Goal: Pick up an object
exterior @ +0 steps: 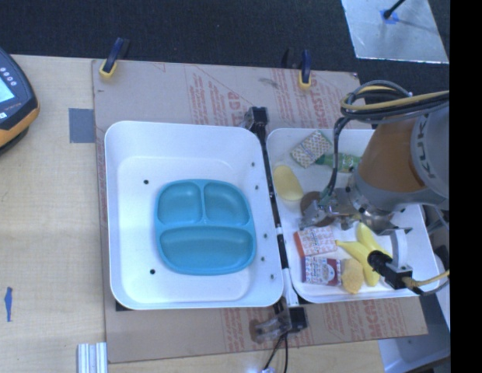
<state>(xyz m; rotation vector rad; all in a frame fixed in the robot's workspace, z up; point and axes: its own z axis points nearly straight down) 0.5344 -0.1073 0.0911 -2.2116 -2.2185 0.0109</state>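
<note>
Far left of the pincer (340, 212), a blue tray (204, 226) is sitting in the left bin (124, 208), apparently out of play. The pincer is hanging low in the right bin (427, 231), likely seeking a grasp; whether it is apart or together cannot be told. A packet (319, 256) is lying just below it, a banana (365, 245) just right.

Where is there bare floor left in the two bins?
Left bin: bare white floor rings the blue divided plate, widest above it. Right bin: crowded with the banana, packets and the arm; small gaps only.
</note>
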